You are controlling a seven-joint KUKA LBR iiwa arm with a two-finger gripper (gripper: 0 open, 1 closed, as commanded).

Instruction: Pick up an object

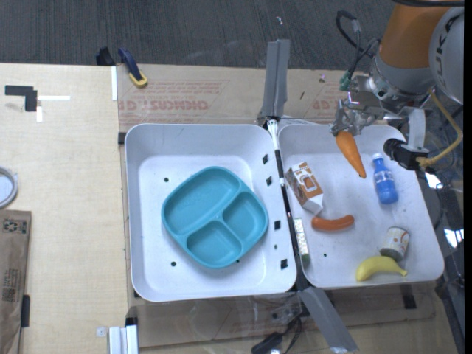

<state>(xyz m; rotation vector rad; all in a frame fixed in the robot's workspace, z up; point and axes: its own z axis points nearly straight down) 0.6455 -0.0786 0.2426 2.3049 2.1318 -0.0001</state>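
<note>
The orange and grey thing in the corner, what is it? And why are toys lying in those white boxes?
That is a robot arm, grey with an orange band. At its end is a gripper, a kind of hand for picking things up. One camera above the bench looks down at a slant, and the arm reaches in from the right.

Two shallow white bins sit side by side. The left bin holds a blue plate with three sections. The right bin holds a carrot, a blue bottle, a small carton, a sausage, a banana and a small can.

The gripper is right at the carrot's top end, as if taking hold of it, but I cannot tell whether it really grips it.
</note>
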